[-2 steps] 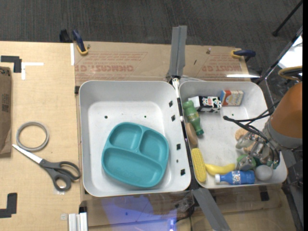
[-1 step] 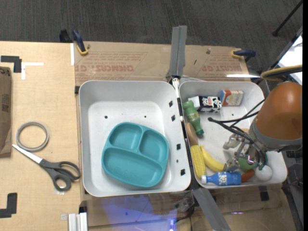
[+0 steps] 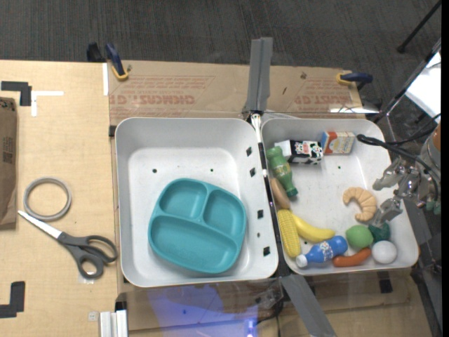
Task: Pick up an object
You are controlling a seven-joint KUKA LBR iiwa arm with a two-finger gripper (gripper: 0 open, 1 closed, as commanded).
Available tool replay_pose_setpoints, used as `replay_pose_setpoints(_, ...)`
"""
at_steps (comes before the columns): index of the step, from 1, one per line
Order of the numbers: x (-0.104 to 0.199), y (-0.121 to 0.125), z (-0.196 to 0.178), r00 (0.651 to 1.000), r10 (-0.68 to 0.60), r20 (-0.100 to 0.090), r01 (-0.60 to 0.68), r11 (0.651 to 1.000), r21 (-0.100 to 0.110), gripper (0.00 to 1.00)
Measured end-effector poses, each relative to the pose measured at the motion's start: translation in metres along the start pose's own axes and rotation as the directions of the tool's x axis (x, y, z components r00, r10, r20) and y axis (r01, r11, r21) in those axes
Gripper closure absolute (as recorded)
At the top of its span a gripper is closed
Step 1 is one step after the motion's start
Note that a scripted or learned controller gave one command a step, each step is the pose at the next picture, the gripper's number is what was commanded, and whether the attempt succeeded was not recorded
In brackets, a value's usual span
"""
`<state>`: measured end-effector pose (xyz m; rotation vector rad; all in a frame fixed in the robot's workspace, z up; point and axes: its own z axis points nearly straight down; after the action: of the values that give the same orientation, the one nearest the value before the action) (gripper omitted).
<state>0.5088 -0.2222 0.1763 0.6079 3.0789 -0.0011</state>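
Near edge of the right bin (image 3: 403, 209): blue bottle (image 3: 321, 253) lying on its side, red chili (image 3: 351, 258) just beside it, white ball (image 3: 384, 251) in the near right corner, green ball (image 3: 359, 236) just behind the chili. Left of these, along the bin's left wall: corn (image 3: 287, 233), with a banana (image 3: 313, 229) curving out from it towards the bottle. Further back along the same wall: green bottle (image 3: 282, 173) lying over a brown piece whose kind cannot be told. Middle right of the bin: croissant (image 3: 362, 201), apart from the rest. Far edge: black-and-white carton (image 3: 306, 152) and a red-and-white carton (image 3: 339, 143), side by side.

At the right rim of that bin: pincer (image 3: 390, 196), fingers spread, nothing between them, tips just beside the green ball and the croissant without visibly touching either.

Left bin (image 3: 133, 188): one teal tray (image 3: 197, 225) with three compartments, lying flat towards the near edge, nothing in its compartments.

On the desk (image 3: 56, 118) left of the bins: scissors (image 3: 74, 242) near the front, tape roll (image 3: 48, 198) just behind them.
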Motion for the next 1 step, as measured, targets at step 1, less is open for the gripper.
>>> replay_pose_setpoints(1, 0.0282, 0.0281, 0.0845, 0.998, -0.058, -0.001, 0.058, 0.998, -0.001, 0.0)
